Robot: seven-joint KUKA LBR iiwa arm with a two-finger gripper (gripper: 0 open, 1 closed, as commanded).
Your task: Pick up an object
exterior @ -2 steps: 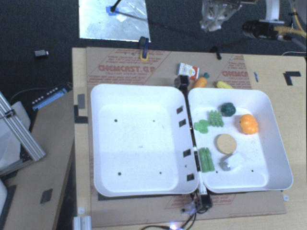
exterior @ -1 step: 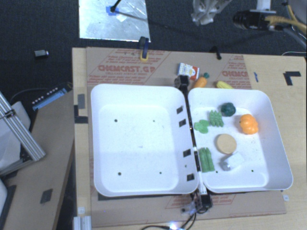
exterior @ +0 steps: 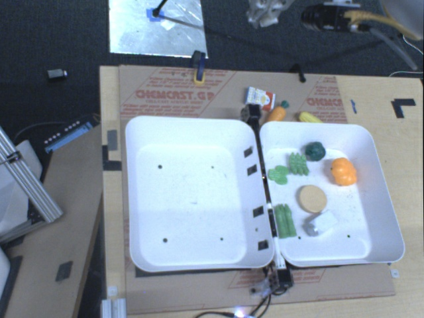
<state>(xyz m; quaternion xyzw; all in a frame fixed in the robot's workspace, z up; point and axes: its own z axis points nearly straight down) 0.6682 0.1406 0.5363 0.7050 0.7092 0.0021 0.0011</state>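
- The gripper [exterior: 268,8] sits way up at the top edge of the camera view, over the dark floor beyond the bench, well apart from both bins. It's pale and blurry up there, and nothing shows between its fingers. Honestly can't tell if they're spread or closed.
- All the pickable stuff is in the right bin [exterior: 377,171], far below the jaws in the picture and slightly to the right.
- In there: a dark green broccoli-looking lump [exterior: 315,151] near the back, an orange pumpkin-ish toy [exterior: 343,171] just right of it, and a light green ridged veggie [exterior: 298,163] to the left of the lump.
- A flat green leafy piece [exterior: 278,175] lies next to the bin's left wall.
- A tan round disc [exterior: 311,199] sits mid-bin, with a small white-grey block [exterior: 320,224] just in front of it.
- A green asparagus-like bundle [exterior: 285,220] lies along the left wall near the front.
- The left bin [exterior: 142,138] is beside it, the two rims touching.
- Behind the bins on the cardboard: a toy carrot [exterior: 276,114], a yellow piece [exterior: 309,118] and a small white-and-red carton [exterior: 258,97].
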